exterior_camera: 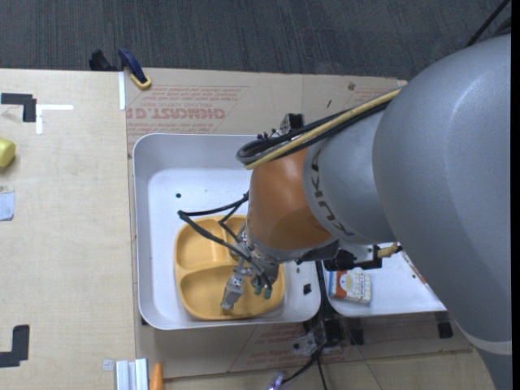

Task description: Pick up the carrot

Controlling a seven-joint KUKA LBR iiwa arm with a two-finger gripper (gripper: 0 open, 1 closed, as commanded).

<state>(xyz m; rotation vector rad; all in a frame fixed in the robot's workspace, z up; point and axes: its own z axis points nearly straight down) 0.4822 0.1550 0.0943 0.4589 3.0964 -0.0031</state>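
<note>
Grey arm point(439, 185) bulks nearest the lens, coming in from the right, its orange band point(280, 205) hanging over the left bin point(150, 242). Below the band the gripper point(247, 291) sits low over a yellow tray point(199, 254) with 2 compartments, near the divider and over the lower one. Its fingers point(231, 296) look spread, with bare yellow tray between them and nothing pinched.

Where the carrot lies I cannot tell. The tray's uncovered parts look bare, and the wrist and band hide the tray's right side and much of the bin behind it, so the carrot may be under there. With that hidden, neither its direction from the fingers nor its long axis can be judged. An orange sliver point(155, 372) sits at the lower edge, outside the bin beside a white strip point(130, 374); it is too small to name. If that were the target, it would be down and left of the gripper, well apart, past the bin's wall.

Black cables point(207, 218) loop from the wrist across the tray's upper compartment and could drag on any sideways move. In the right bin point(406, 299) a small carton point(353, 285) lies just beside the arm. On the bench to the left sit a yellow lump point(5, 153) and a blue clamp point(134, 69), both well apart from the gripper.
</note>
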